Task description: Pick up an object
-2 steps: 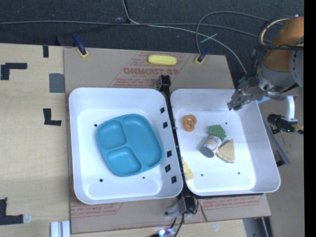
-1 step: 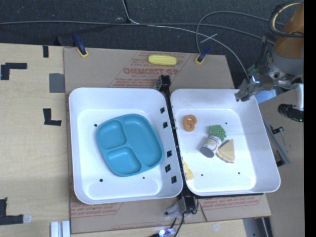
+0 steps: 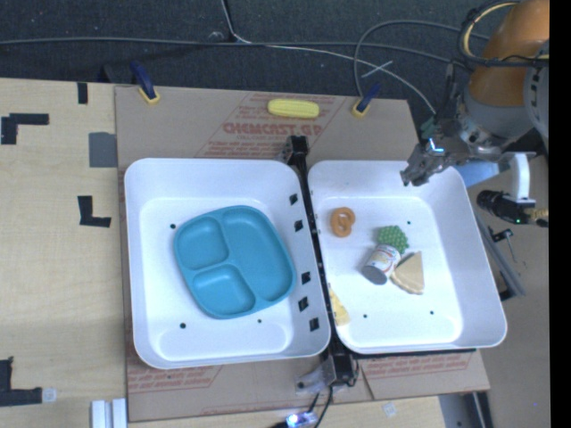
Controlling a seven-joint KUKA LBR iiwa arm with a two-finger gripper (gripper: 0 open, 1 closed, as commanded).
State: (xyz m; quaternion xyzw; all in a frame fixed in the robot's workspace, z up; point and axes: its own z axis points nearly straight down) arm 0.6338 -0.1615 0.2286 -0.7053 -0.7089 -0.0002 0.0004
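Jaws (image 3: 417,175) hang over the right bin's (image 3: 446,333) upper right corner; I can't tell if they're released or clenched. Down in that bin I see a small can (image 3: 381,263), green broccoli (image 3: 392,236), a sandwich wedge (image 3: 410,274) and a doughnut (image 3: 343,221).

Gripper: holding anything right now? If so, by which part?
Nothing is held. The gripper hovers over the top edge of the right bin, apart from the can, broccoli and sandwich wedge.
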